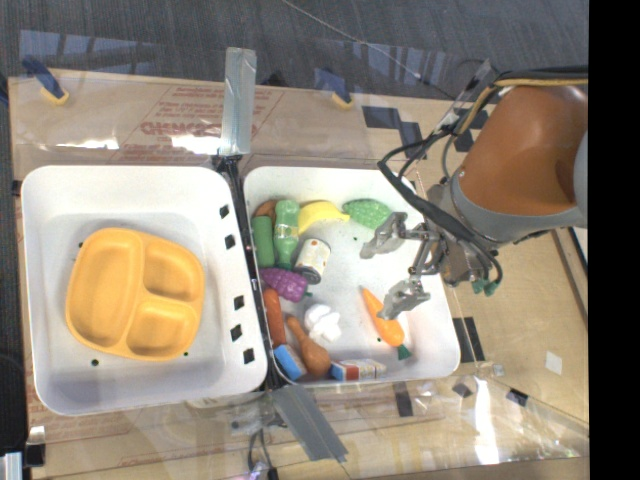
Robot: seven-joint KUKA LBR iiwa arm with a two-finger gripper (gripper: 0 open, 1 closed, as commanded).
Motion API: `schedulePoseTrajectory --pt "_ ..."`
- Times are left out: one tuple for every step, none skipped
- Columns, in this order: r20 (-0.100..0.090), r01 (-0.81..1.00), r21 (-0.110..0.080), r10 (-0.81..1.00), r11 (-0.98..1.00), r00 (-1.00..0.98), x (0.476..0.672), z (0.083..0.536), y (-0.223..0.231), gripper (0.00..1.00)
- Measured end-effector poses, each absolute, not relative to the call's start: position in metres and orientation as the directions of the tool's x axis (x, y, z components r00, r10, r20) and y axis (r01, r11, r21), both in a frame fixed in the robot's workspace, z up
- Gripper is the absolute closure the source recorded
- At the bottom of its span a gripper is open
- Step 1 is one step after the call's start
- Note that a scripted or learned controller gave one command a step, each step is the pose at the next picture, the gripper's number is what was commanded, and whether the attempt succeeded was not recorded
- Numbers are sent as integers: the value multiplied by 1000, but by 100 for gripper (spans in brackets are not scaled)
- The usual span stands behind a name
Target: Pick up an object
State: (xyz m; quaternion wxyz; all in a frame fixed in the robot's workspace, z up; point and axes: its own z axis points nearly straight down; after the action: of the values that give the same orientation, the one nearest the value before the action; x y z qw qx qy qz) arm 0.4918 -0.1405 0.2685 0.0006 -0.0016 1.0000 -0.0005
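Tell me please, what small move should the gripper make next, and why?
Probably lower straight down. The gripper hangs open in the right bin, one finger right by the carrot, with nothing between its fingers. Dropping a little could bring the carrot between them.

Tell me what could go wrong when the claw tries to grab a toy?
The claw hangs open over the right bin, with one finger right by the carrot.

1. The carrot lies slanted, so the fingers might push it aside instead of pinching it.
2. The other toys, like the grapes, the can and the banana, are piled close together, so the claw could bump or catch two at once.
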Motion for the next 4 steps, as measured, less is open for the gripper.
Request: schedulePoseTrajectory --pt "2 -272 2 -272 962 -962 509 95 -166 0" --pt "-4 -282 -1 -282 959 -959 512 107 -163 100" --pt "-2 -243 -2 -243 970 -970 557 103 -190 100" --pt "-2 -244 -1 -244 970 -970 557 103 -189 0"
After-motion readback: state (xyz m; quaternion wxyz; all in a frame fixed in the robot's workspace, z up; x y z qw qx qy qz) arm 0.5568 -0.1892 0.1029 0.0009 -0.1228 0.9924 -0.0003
